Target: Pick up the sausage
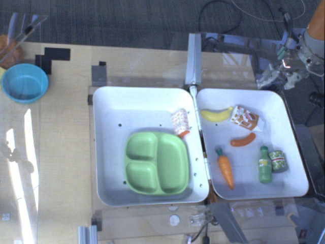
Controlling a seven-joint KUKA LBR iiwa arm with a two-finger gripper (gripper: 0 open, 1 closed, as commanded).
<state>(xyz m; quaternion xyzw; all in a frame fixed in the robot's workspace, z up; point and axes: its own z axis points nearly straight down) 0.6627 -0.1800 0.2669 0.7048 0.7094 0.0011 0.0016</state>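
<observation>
Approach step: gripper hangs above the right bin's far corner, finger state unreadable, nothing visibly held; next, descend onto sausage near the carrot.

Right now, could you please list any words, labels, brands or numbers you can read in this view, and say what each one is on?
None can be read.
Snack packet in the right bin: print too blurred.
Can: label too small.
Green bottle: label too small.
Packet in the left bin: pattern blurred.
</observation>
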